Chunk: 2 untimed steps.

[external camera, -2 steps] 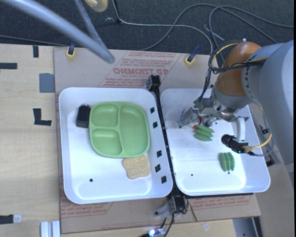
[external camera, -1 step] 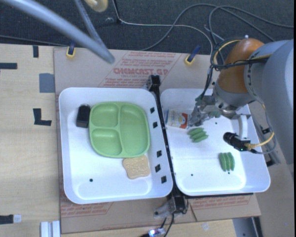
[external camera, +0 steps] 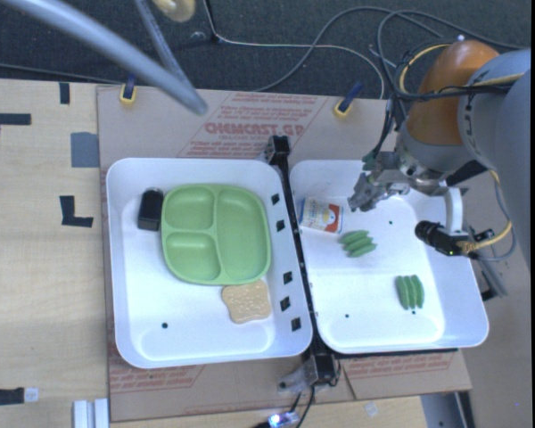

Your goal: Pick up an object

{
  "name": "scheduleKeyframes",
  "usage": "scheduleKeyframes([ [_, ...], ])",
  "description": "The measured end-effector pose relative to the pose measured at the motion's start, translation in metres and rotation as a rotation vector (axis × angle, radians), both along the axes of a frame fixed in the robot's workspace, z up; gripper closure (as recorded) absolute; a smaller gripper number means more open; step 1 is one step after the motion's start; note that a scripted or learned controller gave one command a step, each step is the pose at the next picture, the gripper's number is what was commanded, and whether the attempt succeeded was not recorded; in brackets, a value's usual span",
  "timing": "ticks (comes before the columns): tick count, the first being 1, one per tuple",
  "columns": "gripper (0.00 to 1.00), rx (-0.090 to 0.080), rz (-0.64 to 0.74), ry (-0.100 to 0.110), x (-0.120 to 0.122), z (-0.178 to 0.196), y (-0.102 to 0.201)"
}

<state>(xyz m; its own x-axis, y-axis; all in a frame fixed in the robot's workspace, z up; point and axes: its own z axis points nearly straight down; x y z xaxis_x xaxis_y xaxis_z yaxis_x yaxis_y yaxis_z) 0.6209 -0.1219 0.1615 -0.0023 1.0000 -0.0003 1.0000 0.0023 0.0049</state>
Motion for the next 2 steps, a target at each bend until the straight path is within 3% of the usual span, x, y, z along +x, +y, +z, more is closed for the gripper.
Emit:
scheduleKeyframes([
  [2, 1.00, -0.001, -0.001, 0.001, 0.005, 0.086, 0.003],
])
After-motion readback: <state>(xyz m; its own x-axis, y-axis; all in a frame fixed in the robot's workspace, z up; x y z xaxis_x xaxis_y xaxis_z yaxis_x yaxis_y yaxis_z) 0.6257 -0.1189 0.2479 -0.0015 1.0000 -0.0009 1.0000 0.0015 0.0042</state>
